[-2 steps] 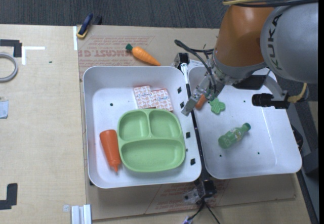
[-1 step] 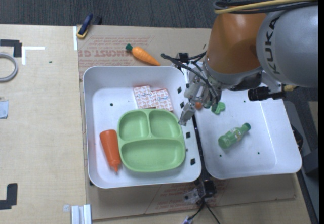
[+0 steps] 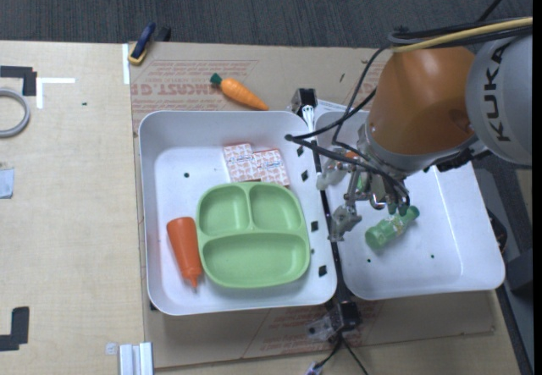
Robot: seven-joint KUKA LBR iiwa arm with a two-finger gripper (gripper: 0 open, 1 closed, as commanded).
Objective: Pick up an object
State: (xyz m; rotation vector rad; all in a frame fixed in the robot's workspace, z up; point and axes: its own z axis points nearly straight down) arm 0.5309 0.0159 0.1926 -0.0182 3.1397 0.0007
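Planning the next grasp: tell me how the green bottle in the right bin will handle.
The green bottle lies on its side, so a push will probably roll it. It looks small and likely light. Its rounded, seemingly smooth body may slip from a pinch.

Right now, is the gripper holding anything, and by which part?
It cannot be told. The gripper hangs over the right bin, just beside a green bottle lying there, but the view does not show the bottle clamped.
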